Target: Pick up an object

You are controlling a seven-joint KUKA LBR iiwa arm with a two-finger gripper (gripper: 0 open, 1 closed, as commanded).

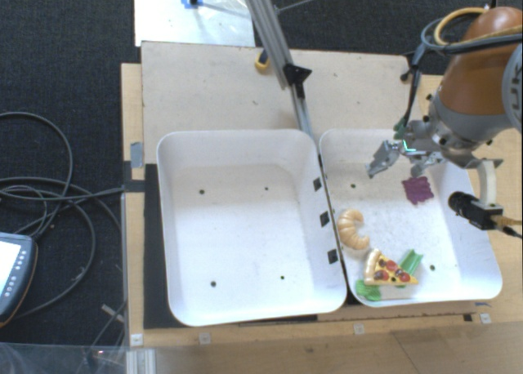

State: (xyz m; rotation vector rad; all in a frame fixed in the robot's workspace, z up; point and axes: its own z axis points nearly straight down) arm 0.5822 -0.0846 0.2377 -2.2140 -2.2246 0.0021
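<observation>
Camera view: you look down on two bins on the desk; every object lies in the right bin.
End effector: it hangs over the upper part of the right bin with nothing between its fingers. How wide they stand, you cannot tell from here.
Targets: the purple piece lies nearest, just below and right of the tool. The croissant sits by the divider; the pizza slice and green piece touch near the front wall.
Your step: choose the purple piece, it stands alone. Centre above it before descending, and close only once both fingers straddle it.
Risk: it looks flat, so you may pinch short.
</observation>
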